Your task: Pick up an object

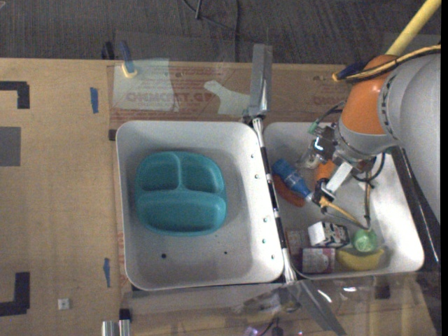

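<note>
My gripper [313, 154] hangs low over the upper middle of the right bin [408, 219], beneath the orange wrist band. Just to its lower left lies a blue bottle [290, 176] across an orange object [290, 192]. Another orange piece [324, 166] shows right beside the gripper; I cannot tell whether it is touched. Along the bin's front lie a yellow banana [360, 260], a green ball [364, 241], a small white box [316, 232] and a pink-and-white packet [318, 260]. Nothing is visibly held.
The left bin [133, 250] holds a teal divided plate [180, 192] in its upper half. A metal divider bar [260, 89] runs between the bins at the back. The bench is brown board with blue tape marks.
</note>
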`<state>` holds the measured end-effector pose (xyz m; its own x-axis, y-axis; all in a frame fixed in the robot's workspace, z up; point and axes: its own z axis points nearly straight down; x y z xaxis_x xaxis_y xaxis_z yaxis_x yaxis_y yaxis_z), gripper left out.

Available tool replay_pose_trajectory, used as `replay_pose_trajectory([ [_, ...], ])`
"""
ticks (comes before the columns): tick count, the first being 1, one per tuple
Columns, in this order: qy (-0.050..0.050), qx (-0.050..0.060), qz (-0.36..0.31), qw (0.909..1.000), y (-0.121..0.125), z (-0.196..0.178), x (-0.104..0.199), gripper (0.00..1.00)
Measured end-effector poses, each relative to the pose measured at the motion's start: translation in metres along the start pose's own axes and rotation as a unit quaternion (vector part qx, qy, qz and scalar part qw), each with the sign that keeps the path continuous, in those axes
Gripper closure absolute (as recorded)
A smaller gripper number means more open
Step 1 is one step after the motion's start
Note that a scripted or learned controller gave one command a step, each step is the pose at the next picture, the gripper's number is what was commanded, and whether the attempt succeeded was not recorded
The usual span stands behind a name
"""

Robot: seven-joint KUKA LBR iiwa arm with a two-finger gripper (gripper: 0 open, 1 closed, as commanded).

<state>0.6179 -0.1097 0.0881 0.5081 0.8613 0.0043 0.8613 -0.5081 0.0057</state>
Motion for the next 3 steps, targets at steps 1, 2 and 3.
replay_pose_trajectory([
  [1,-0.001,0.000,0.004,1.0000,0.026,0.001,-0.023,0.00],
  [2,-0.003,0.000,0.007,1.0000,0.027,-0.009,-0.027,1.00],
  [3,-0.003,0.002,0.159,0.9873,0.047,-0.139,0.020,1.00],
])
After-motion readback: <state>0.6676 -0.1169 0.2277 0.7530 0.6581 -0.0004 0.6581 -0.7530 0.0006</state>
